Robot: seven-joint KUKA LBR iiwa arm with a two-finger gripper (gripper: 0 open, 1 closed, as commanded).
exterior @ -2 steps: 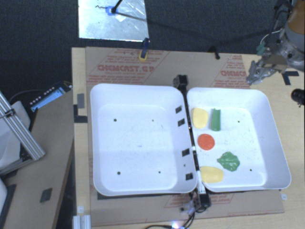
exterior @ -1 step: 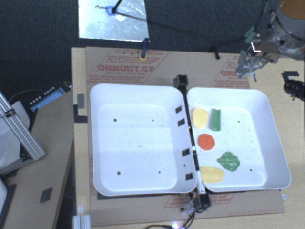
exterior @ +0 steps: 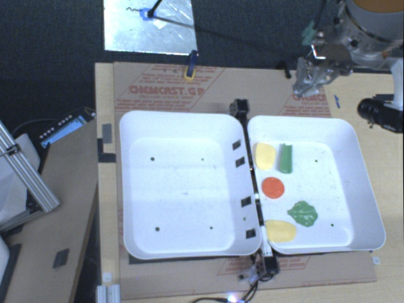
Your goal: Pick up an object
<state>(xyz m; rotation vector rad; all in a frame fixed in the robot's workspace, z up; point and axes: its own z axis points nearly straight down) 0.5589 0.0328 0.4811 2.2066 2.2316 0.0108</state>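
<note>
- The arm (exterior: 372, 17) reached in from the upper right, its orange band showing at the top edge.
- The gripper (exterior: 309, 84) hung beyond the far rim of the right bin (exterior: 360, 169), over the brown board (exterior: 170, 87) under the bins; nothing was seen between its fingers, and how far they were parted could not be told from this view.
- All five objects lay in the right bin, in its left half.
- A pale yellow piece (exterior: 265, 156) sat at the far left, with a green stick (exterior: 286, 158) just beside it on the right.
- An orange disc (exterior: 273, 187) lay nearer, below those two.
- A leafy green piece (exterior: 303, 213) lay right of and nearer than the disc.
- A second yellow piece (exterior: 280, 231) rested at the near left, close to the divide between the bins.
- The left bin (exterior: 183, 182) showed only its white floor with small dark dots.
- A shiny metal sheet (exterior: 148, 16) lay on the dark floor beyond the bench.
</note>
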